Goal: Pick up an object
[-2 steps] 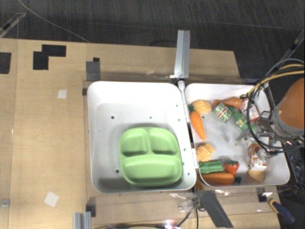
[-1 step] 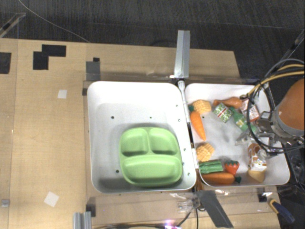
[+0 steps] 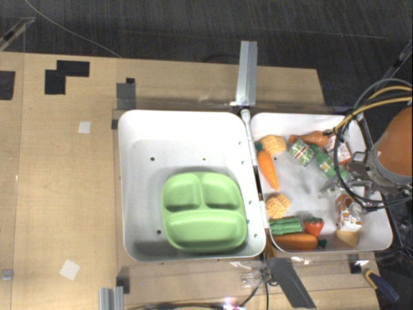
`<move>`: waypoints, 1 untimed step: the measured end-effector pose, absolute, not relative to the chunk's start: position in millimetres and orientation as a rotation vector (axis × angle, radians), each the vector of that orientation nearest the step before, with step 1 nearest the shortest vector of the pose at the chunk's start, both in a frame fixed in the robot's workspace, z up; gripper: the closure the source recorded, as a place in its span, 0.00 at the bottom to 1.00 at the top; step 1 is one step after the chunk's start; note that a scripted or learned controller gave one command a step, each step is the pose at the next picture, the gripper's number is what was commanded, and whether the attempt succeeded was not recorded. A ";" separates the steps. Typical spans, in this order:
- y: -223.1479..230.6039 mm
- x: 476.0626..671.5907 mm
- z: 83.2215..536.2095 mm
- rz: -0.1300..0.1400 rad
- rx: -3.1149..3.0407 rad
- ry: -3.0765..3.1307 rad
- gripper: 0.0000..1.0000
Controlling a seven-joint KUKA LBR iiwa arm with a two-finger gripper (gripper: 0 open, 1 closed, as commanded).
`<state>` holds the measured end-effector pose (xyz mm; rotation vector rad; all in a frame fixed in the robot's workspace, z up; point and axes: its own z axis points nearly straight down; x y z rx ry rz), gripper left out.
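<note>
The right bin [image 3: 381, 239] holds several toy foods. An orange carrot [image 3: 268, 168] lies by its left wall, with one corn piece [image 3: 273, 143] above it and another [image 3: 277, 205] below. A green-and-white packet [image 3: 301, 151] and a green item [image 3: 326, 163] lie near the middle. Along the front are a green cucumber [image 3: 286, 225], a red piece [image 3: 313, 226] and an orange piece [image 3: 297, 241]. A brown-and-white bottle [image 3: 348, 213] lies at the right. My gripper [image 3: 337, 185] hangs low over the right half of this bin, just above the bottle, under cables.
The left bin [image 3: 139, 141] bears a green three-compartment tray [image 3: 204, 210] in its front half. A metal post [image 3: 247, 73] stands behind the divide between the bins. The arm's orange band [image 3: 397, 146] and looping cables [image 3: 361, 118] overhang the right bin's right side.
</note>
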<state>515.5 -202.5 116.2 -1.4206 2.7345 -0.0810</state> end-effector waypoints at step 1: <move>-201.1 513.8 116.4 -0.086 -1.448 2.718 0.00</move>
